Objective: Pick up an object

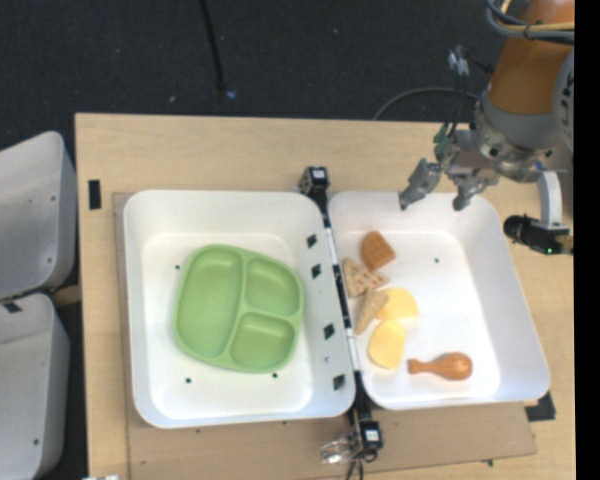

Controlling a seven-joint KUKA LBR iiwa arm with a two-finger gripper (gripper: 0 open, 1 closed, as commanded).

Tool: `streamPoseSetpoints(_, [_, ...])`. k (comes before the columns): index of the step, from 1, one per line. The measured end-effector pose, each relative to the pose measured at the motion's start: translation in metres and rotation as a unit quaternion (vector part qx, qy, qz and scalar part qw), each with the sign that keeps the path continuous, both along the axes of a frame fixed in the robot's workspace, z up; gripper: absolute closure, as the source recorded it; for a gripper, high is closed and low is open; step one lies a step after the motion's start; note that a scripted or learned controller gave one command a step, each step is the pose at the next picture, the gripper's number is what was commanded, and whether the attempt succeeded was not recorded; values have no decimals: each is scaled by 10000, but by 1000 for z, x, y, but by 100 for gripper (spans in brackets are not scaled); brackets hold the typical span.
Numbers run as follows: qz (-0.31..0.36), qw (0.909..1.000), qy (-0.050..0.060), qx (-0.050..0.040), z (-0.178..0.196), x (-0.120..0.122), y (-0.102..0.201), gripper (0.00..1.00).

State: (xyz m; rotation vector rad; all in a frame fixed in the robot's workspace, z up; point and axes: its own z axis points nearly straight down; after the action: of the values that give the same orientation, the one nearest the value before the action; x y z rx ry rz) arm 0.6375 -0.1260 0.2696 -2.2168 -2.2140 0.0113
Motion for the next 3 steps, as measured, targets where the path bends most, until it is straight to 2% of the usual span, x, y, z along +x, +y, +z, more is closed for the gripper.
streamPoseSetpoints(1, [8, 10000, -61, -4, 7, 2, 0, 0])
streamPoseSetpoints(2, [14, 10000, -41, -12, -40, 0, 7, 0])
streamPoseSetpoints(3, [4, 10000, -45, -15, -87, -7, -1, 0])
